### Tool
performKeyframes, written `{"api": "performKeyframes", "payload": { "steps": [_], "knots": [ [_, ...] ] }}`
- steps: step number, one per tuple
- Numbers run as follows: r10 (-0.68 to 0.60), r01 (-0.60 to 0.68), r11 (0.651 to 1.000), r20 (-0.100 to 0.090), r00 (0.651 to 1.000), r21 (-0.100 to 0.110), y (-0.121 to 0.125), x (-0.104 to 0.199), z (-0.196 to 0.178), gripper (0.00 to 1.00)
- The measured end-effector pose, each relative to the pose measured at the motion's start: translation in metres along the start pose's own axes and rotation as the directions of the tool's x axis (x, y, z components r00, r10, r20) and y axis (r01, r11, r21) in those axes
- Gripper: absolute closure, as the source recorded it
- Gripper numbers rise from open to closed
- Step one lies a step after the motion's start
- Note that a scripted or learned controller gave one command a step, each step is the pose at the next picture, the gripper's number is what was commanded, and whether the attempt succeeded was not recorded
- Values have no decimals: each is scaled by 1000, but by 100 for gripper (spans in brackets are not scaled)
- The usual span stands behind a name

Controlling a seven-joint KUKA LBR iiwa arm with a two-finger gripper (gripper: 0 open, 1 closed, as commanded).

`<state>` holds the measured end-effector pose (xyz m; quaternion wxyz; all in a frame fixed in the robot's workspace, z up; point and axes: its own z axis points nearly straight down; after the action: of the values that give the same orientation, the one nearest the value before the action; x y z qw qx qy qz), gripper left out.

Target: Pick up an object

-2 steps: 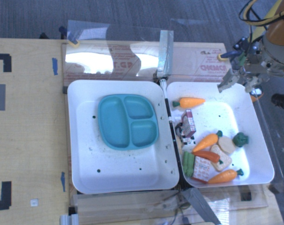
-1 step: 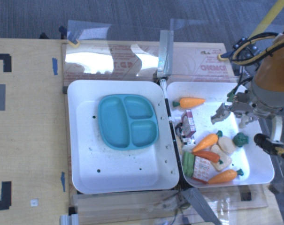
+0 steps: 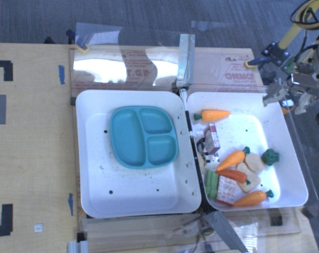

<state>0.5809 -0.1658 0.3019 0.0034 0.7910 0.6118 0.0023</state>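
A pale wooden bench (image 3: 27, 157) sits on grey carpet, marked with black tape corners and small blue tape strips. Two shallow white bins lie side by side on it, behind them a clear plastic sheet (image 3: 127, 65) over cardboard with red printing, too glared and blurred to read.

The left bin (image 3: 96, 194) holds a teal divided plate (image 3: 144, 136) with three compartments. The right bin (image 3: 286, 141) holds toy food: one carrot (image 3: 214, 115) near the back wall, a small printed carton (image 3: 212, 140) with unreadable lettering, and a touching cluster toward the front of two more carrots (image 3: 232, 159), a green broccoli piece (image 3: 270, 156), a green pod (image 3: 211, 184), a red-and-white packet (image 3: 227, 189) and pale pieces that are hard to identify.

The gripper (image 3: 286, 91) hovers over the right bin's back right corner, partly cut off among cables; its opening cannot be judged.
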Motion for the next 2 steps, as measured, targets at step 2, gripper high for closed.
{"api": "performKeyframes", "payload": {
  "steps": [2],
  "knots": [
    [180,-180,984,0,984,13,-66,68,108,0]
  ]
}}
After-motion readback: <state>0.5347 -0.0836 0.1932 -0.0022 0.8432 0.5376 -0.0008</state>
